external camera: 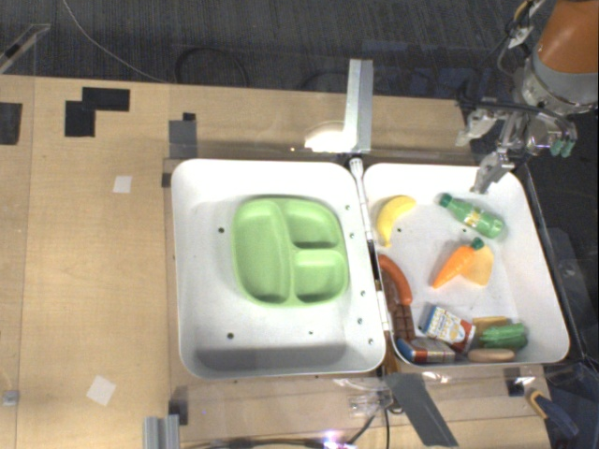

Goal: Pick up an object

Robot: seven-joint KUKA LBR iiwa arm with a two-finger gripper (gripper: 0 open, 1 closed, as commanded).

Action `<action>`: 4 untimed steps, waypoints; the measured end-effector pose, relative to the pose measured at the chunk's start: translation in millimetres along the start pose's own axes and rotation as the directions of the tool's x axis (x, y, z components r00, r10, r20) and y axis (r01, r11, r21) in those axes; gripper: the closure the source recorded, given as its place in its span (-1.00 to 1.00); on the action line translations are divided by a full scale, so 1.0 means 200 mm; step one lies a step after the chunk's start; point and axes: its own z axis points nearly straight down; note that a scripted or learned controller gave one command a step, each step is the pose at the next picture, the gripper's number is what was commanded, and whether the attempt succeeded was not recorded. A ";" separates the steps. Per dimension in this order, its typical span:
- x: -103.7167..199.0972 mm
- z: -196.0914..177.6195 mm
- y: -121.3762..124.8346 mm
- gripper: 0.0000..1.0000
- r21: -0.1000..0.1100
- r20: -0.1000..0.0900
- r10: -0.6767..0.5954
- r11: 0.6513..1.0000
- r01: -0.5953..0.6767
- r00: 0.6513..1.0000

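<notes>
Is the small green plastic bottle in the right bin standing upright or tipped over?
Tipped over. The small green plastic bottle lies on its side on the right white bin's floor, cap toward the upper left.

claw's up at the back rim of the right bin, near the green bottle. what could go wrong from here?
1. The claw sits over the right bin's back rim; a straight descent might hit the wall.
2. The green bottle lies on its side and could roll away from a pinch.
3. The items at the bin's front wall are crowded, the small carton among them, so a grasp there may catch two or none.

A divided tray [285, 249] lies in the left bin [201, 335]; a carrot [451, 266] in the right bin [541, 251].
</notes>
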 end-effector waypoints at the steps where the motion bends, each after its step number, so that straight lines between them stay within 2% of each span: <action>1: 0.38 0.87 0.20 -1.00 -0.001 -0.006 0.100 0.995 -0.100 0.995; 2: 0.36 0.80 0.21 1.00 0.000 0.008 0.094 0.996 -0.094 0.996; 3: 0.34 0.25 0.08 1.00 0.002 0.009 0.074 0.997 -0.074 0.997; 4: 0.67 0.33 -0.02 1.00 -0.001 -0.002 -0.366 0.931 0.366 0.931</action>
